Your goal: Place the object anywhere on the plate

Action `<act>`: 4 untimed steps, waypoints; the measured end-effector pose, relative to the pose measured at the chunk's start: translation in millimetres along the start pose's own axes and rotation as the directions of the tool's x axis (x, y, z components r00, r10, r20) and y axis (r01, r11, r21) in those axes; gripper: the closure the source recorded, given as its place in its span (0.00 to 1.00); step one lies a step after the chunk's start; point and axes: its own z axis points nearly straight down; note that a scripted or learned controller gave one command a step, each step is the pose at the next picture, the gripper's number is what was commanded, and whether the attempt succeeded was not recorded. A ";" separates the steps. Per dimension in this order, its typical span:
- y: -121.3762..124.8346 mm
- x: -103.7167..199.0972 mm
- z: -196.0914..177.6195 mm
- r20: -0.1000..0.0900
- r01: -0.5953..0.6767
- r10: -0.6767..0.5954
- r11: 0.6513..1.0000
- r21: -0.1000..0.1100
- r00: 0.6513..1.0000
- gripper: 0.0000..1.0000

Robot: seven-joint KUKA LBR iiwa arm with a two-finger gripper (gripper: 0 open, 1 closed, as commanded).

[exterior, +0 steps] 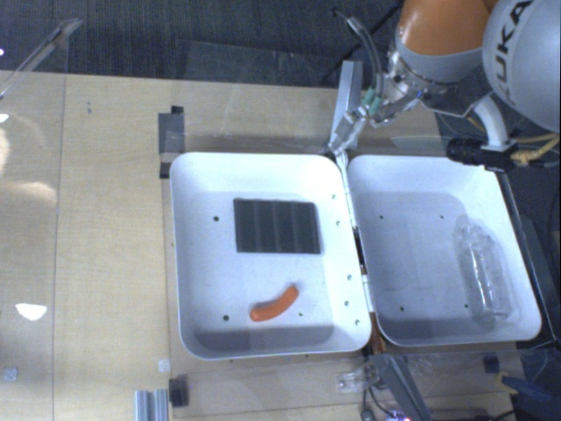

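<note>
Two shallow white bins sit side by side on the pale wooden surface (pixel 96 261); the left bin (pixel 188 235) takes the centre of the frame and the right bin (pixel 517 261) lies toward the right edge, their inner rims touching. The left bin holds two things: one dark ribbed rectangular plate (pixel 277 226) lying flat in its upper middle, and one small orange sausage-shaped object (pixel 273 304), curved, resting on the bin floor below the plate, near it but apart from it, toward the lower centre of the frame. The right bin holds one clear plastic bottle (pixel 481 270) lying on its side along the right wall. One arm (pixel 456 16), grey with an orange band, enters at the upper right; its gripper (pixel 344 141) points down-left, the tip close to where the two bins meet at their top corners; how far it is open cannot be told, and nothing is seen held in it.
</note>
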 end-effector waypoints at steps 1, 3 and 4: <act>42.1 12.0 -1.2 -0.006 0.074 -0.074 0.997 0.009 0.997 0.00; 94.3 92.9 -113.0 -0.006 0.128 -0.128 0.992 0.007 0.992 0.00; 107.2 109.4 -112.2 -0.007 0.138 -0.138 0.990 0.008 0.990 0.00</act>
